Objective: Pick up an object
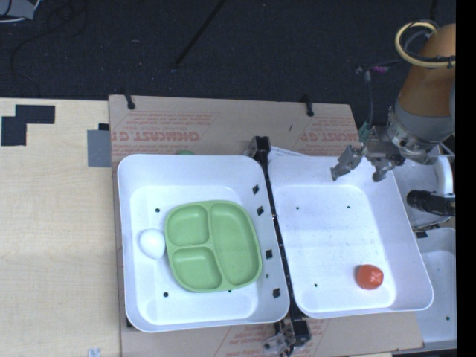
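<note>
Dark floor behind, pale bench beneath, two white bins side by side. Claw released, fingers spread and grasping nothing, poised over the far rim of the right bin. Wide bare bin floor below and toward the camera. Red ball well apart, near that bin's near-right corner. Far off leftward across the divider, left bin crowded by a green divided plate touching a white egg.

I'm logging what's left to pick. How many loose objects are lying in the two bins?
3: a green divided plate in the left bin, a white egg-like ball touching the plate's left edge, and a red ball in the right bin.
</note>
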`<act>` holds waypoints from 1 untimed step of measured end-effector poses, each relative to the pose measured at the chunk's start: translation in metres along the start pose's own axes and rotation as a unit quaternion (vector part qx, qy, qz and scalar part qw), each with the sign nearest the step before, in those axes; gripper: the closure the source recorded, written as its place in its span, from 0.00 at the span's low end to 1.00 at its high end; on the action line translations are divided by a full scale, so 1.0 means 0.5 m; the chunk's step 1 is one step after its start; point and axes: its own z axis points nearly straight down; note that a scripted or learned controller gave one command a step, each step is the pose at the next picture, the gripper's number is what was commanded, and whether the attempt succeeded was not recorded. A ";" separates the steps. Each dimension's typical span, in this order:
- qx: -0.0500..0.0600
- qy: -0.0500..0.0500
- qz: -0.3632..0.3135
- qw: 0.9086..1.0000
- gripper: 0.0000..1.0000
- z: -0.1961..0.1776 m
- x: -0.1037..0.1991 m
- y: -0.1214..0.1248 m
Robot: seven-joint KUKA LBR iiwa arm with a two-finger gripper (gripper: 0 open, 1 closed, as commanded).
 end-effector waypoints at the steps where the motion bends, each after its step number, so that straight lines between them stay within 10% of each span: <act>1: -0.006 -0.001 -0.001 1.000 0.00 -0.016 0.000 0.004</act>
